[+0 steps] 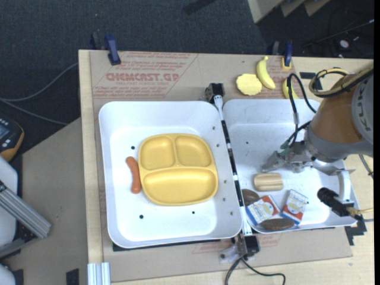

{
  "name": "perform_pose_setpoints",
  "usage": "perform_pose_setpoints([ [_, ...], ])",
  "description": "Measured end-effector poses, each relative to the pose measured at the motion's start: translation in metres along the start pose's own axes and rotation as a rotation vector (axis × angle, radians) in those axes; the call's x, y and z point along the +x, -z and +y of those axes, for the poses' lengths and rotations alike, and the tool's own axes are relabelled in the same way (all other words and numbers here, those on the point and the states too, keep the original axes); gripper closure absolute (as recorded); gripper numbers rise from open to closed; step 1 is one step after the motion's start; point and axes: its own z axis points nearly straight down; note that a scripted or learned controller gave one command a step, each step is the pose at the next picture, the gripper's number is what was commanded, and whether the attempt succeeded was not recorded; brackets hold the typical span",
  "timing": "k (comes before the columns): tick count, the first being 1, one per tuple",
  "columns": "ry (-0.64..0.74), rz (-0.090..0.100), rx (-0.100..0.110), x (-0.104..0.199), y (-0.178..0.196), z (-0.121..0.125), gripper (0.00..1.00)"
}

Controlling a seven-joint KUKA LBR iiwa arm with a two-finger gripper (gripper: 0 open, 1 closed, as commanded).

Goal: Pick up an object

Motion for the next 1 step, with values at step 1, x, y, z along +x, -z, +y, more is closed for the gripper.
perform_pose_setpoints([
  [1,0.005,0.005,0.004,0.0283,0.0322,-0.0209,0.0],
])
